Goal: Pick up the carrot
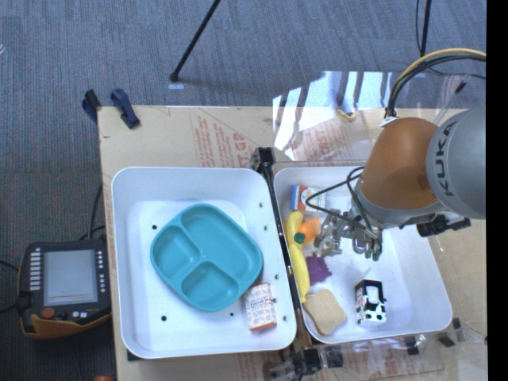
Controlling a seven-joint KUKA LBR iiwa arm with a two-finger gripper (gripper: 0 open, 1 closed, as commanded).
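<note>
So the carrot is that little orange bit in the right bin, tucked up near the bin's left wall, just beside the top end of the banana. It's lying flat on the floor of the bin, not lifted at all, so my read is the pick hasn't happened yet.

The gripper hangs just to the right of the carrot, low over the bin, with the big orange-banded wrist above it blocking a lot. Honestly I can't tell if it's released or clenched, it's just a tangle of metal and cables from this angle. Nothing orange is visibly caught in it, so I wouldn't call it a grasp. Looks like it's positioned there to come at the carrot sideways, since the bin wall and banana crowd the other side.

Count for the right bin: one carrot, one banana, one purple thing (grapes maybe), one slice of bread, one black-and-white cow-patterned carton, plus a small white item with red and blue on it at the top left corner, hard to identify.

Left bin: one teal divided plate with three compartments, and one small snack packet just off its lower right edge.
</note>
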